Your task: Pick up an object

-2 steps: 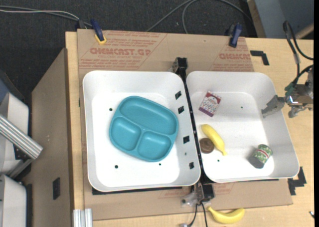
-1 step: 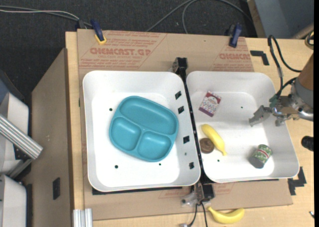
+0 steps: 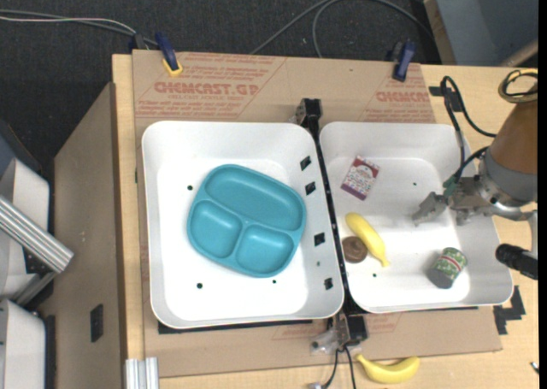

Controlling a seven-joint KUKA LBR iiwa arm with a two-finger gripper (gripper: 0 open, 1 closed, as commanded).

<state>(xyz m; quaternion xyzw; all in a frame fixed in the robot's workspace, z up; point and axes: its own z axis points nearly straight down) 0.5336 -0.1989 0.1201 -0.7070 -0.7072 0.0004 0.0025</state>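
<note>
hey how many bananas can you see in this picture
2. One banana lies in the right bin, beside a brown disc. A second banana sits outside the bins on the bench's front edge, partly cut off by the frame.

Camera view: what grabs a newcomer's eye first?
The large turquoise three-compartment plastic tray in the middle of the left white bin stands out most. In the right white bin, a yellow banana lies beside a small brown round disc, with a purple-and-white packet above and a small green can at lower right. The grey gripper reaches in from the right.
</note>
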